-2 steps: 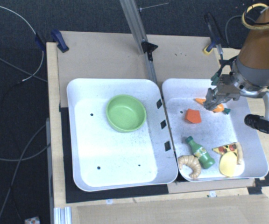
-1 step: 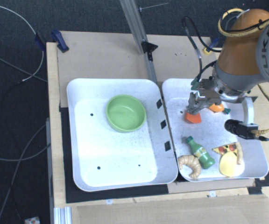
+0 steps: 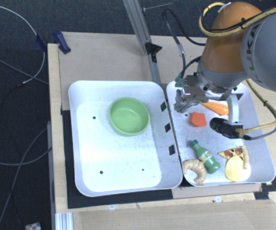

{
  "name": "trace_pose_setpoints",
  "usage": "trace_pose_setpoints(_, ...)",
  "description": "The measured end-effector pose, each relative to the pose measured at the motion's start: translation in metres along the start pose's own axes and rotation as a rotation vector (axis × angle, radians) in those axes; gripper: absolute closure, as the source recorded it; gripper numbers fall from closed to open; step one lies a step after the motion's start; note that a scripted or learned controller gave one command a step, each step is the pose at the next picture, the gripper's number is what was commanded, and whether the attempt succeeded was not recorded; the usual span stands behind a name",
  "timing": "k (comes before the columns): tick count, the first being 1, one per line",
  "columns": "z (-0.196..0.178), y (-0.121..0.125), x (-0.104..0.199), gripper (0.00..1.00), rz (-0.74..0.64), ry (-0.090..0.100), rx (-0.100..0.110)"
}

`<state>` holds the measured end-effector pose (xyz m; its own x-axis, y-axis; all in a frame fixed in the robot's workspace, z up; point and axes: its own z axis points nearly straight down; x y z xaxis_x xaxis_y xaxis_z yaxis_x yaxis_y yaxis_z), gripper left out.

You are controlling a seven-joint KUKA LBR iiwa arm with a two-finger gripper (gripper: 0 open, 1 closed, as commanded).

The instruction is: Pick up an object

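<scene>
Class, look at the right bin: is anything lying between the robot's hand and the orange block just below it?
Nothing visible does. The hand hangs over the right bin, and the orange block lies just below and to its right with bare bin floor between. The carrot lies off to the right, outside that gap.

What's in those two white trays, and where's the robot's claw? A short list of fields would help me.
left bin: one green bowl
right bin: orange block, carrot, green bottle, croissant, pizza slice, yellow round piece
gripper: over the right bin's far end, above the orange block
held: nothing seen between its fingers
</scene>
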<state>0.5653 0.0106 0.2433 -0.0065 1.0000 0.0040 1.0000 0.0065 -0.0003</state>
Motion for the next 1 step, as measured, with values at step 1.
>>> trace_pose_setpoints(1,-0.0034,0.0028,0.0493,1.00,0.001,0.000,-0.001)
